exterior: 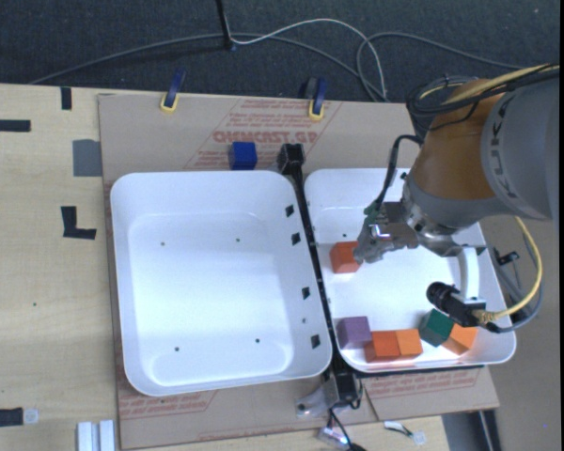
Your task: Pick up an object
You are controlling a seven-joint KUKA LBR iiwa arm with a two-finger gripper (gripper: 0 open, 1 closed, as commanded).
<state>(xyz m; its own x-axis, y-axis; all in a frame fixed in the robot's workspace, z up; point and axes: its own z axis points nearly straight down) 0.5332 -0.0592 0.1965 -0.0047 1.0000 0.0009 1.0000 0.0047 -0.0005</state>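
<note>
Orange-banded arm [470, 163] over pincer [368, 248], fingertips obscured.

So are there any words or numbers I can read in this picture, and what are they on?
Red printing on the cardboard sheet behind the two white bins: there are a few lines of letters, but they are too blurred to read.
Nothing to read shows on the blocks, the bins or the arm.

I take the left bin [132, 205] as my landmark. Just behind its far rim a blue block [243, 154] sits on the cardboard sheet [150, 125] — farther back, two clamps [172, 93] grip that sheet's edge.
</note>
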